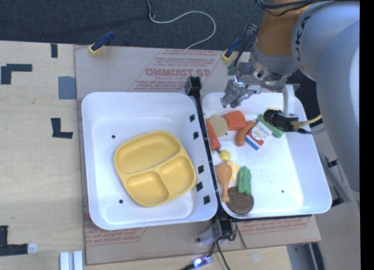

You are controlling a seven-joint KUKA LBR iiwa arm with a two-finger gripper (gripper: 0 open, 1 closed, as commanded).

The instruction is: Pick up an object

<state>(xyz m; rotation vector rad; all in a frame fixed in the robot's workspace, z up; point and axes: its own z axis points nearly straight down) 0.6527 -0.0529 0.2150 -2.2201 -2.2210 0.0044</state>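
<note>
Bright, even light from overhead as I hang above the right bin [292,175], its white floor close to washed out. My arm [327,35] drops a soft shadow just past that bin's right rim. Beside it, the yellow tray [155,166] shows mild sheen. Focus is slightly soft throughout.

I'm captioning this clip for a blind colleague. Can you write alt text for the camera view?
A grey and orange robot arm hangs its tool above the far edge of the right bin, which holds a cluster of toy food. The left bin holds a yellow divided plate.
</note>
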